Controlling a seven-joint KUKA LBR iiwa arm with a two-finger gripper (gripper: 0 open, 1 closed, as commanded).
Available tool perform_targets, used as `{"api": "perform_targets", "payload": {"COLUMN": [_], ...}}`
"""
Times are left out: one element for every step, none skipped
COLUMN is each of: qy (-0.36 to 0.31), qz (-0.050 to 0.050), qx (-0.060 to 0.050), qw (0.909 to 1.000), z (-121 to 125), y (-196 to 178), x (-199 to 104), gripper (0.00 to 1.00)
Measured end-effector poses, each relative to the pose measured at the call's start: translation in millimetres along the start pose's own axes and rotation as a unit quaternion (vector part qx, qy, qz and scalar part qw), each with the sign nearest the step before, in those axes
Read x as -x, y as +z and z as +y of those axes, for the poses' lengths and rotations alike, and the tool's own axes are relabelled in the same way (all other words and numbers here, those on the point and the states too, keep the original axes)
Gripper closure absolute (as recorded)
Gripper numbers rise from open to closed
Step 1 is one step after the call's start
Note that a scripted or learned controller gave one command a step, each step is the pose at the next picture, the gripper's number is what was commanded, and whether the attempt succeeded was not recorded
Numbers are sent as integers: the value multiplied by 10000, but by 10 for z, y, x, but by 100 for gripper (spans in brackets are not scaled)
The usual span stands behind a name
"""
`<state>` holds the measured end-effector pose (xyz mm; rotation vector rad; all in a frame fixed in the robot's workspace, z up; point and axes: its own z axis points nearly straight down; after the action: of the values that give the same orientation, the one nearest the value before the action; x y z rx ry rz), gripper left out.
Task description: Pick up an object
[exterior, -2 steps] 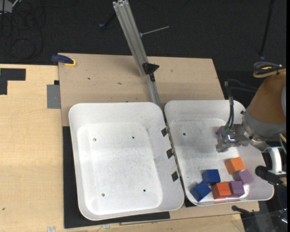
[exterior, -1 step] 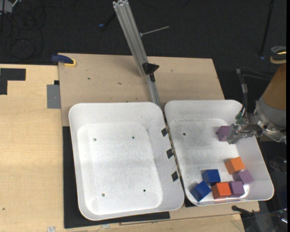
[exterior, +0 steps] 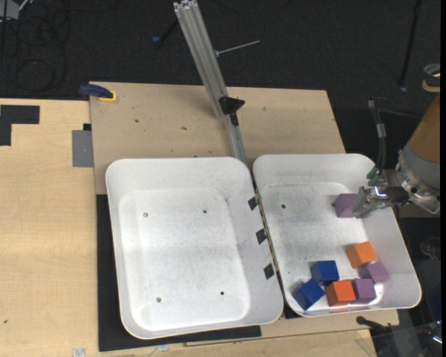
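One gripper (exterior: 366, 199), mine, sits at the right bin's (exterior: 305, 171) right edge, fingers closed on the purple block (exterior: 345, 204). That block is over the bin's upper right area. Near the bin's lower right corner lie an orange block (exterior: 360, 253), two blue blocks (exterior: 324, 271), a red-orange block (exterior: 342, 292) and two more purple ones (exterior: 377, 272).

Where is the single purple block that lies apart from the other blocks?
The purple block lies in the right bin, near its right wall, right beside the gripper. The cluster of blocks sits apart, by the near rim.
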<state>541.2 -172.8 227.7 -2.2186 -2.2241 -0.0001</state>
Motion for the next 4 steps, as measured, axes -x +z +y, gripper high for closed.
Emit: {"api": "perform_targets", "payload": {"qy": [-11, -13, -13, -7], "qz": [8, 13, 13, 8], "qx": [-7, -15, -18, -13], "qw": [10000, 10000, 10000, 10000], "z": [81, 115, 206, 276], "y": [-27, 42, 104, 17], "x": [-420, -1012, -1614, -2049], "gripper": [100, 100, 100, 100]}}
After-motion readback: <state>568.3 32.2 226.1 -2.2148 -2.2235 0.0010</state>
